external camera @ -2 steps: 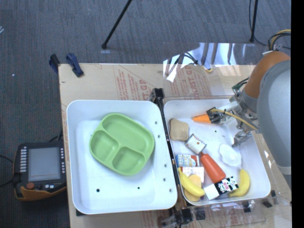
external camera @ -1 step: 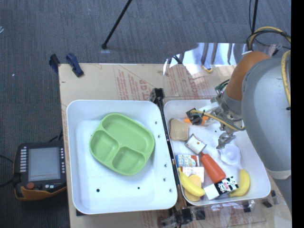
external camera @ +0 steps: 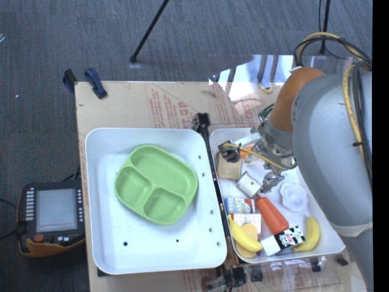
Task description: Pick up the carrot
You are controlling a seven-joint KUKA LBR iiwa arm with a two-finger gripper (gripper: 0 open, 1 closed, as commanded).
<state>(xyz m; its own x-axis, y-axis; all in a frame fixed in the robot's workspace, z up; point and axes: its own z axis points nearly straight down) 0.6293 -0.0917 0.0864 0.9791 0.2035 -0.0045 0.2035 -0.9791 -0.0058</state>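
Divided plate (external camera: 156, 184) lies in the left bin (external camera: 100, 224). Carrot (external camera: 271, 215) lies in the right bin (external camera: 331, 239), between two bananas (external camera: 244, 236), pincer (external camera: 267, 178) just behind it.

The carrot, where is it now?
The carrot lies in the right bin, beside the milk carton, with the gripper just above it.

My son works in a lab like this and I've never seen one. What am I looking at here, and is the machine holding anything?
One camera looks down at a slant on a bench with two white bins. The big grey shape with an orange band is a robot arm reaching in from the right. Its gripper hangs over the right bin, but I cannot tell whether it grips anything. The left bin holds a green divided plate. The right bin is crowded with toy food: an orange carrot, which the arm is meant to pick up, lying loose, two bananas, and small cartons.
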